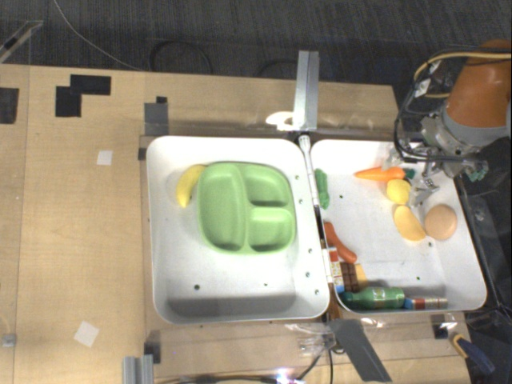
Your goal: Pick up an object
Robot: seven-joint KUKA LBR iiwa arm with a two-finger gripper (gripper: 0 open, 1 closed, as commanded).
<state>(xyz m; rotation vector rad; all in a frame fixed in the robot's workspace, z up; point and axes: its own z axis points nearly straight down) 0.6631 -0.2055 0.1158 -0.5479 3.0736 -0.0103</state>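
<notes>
Table (72,238) is carrying two white bins side by side. Left bin (172,286): a green divided tray (244,206) is lying in its upper half, and a yellow banana (187,184) is touching the tray's left edge.

Right bin (464,282): a green pod-shaped item (322,188) is lying along the left wall near the divider, a red-orange sausage-like item (339,246) is sitting below it, and a green bottle (374,298) is lying on its side along the lower wall. Small mixed items next to the bottle are too small to identify.

An orange carrot (380,174) is lying in the upper part of the right bin, tip pointing left. A yellow lemon (398,190) is sitting just below it, a pale yellow slice-shaped item (410,223) lower still, and a tan egg-shaped item (440,222) is touching that slice on its right.

End effector (426,181) is hanging over the bin's upper right region, just right of the lemon and the carrot's thick end, above the egg-shaped item. Cannot tell whether it is apart or together; nothing is visibly clamped. Arm (478,94) is reaching in from the right.
</notes>
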